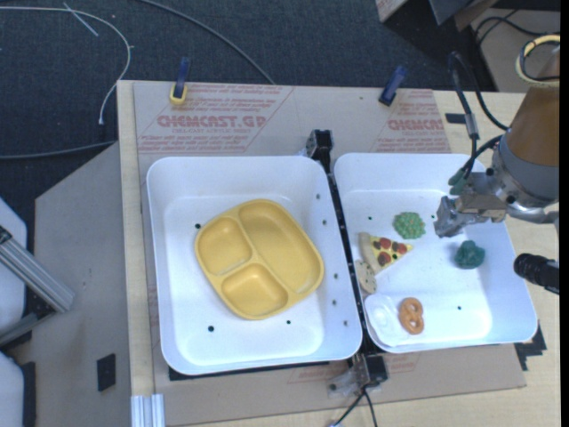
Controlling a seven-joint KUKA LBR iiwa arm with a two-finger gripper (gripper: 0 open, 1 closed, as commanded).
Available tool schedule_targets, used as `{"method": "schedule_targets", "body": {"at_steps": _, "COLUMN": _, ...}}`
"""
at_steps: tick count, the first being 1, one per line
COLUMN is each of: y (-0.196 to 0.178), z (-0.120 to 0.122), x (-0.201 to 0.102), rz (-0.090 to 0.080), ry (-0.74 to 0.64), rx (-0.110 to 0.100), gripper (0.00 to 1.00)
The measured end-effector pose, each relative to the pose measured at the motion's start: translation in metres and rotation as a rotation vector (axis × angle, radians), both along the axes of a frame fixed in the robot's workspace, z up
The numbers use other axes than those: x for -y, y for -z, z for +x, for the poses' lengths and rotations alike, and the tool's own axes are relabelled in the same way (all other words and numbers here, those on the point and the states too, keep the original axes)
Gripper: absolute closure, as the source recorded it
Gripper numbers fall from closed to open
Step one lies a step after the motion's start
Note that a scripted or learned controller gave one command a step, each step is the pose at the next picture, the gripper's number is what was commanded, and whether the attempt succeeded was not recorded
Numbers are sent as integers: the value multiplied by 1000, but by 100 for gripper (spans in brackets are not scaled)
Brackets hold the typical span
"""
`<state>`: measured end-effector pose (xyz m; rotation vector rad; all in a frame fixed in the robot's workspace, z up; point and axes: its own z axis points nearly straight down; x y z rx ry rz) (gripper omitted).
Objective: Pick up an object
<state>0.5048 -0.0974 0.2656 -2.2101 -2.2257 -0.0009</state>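
End effector [447, 221] beside broccoli [409, 225]

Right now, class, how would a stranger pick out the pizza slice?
Look in the right bin, along its left wall. The pizza slice lies there, below-left of the green broccoli: the only flat triangle, yellow with red dots.
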Motion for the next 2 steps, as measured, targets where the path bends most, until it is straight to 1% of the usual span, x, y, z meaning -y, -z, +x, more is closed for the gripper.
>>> {"method": "schedule_targets", "body": {"at_steps": 1, "y": 19, "z": 2, "x": -49, "rz": -1, "ry": 4, "rx": 1, "gripper": 100}}
{"method": "schedule_targets", "body": {"at_steps": 2, "y": 32, "z": -1, "x": -105, "rz": -1, "ry": 1, "rx": -1, "gripper": 100}}
